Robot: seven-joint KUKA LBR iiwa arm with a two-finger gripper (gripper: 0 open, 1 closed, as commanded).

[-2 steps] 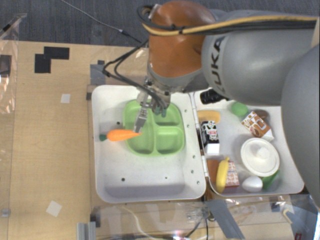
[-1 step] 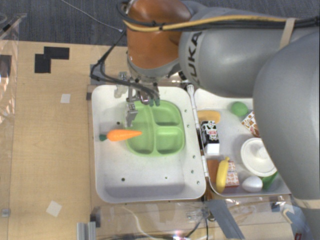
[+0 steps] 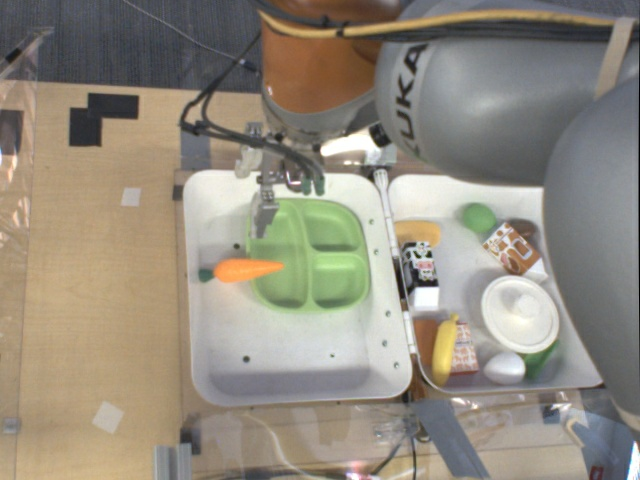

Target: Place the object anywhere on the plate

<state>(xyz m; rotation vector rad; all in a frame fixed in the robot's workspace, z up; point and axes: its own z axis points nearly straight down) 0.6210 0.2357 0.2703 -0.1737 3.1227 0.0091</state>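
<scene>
Arm: grey with orange band, enters from upper right of the frame, reaches over the left bin point(image 3: 215, 368).
Hand point(image 3: 262, 218): hangs at the upper left edge of the plate; fingers look close together with nothing between them, released.
Carrot point(image 3: 245, 270): orange, green tip pointing left; lies across the plate's left rim, thick end on the plate, tip over the bin floor. Below the hand, apart from it.
Plate point(image 3: 325, 258): green, divided into compartments, centre of the left bin.
Right bin point(image 3: 590, 373): holds a green ball point(image 3: 478, 217), white cup point(image 3: 519, 313), banana point(image 3: 444, 345), small cartons.
Bench point(image 3: 90, 298): light wood, left of the bins.
</scene>
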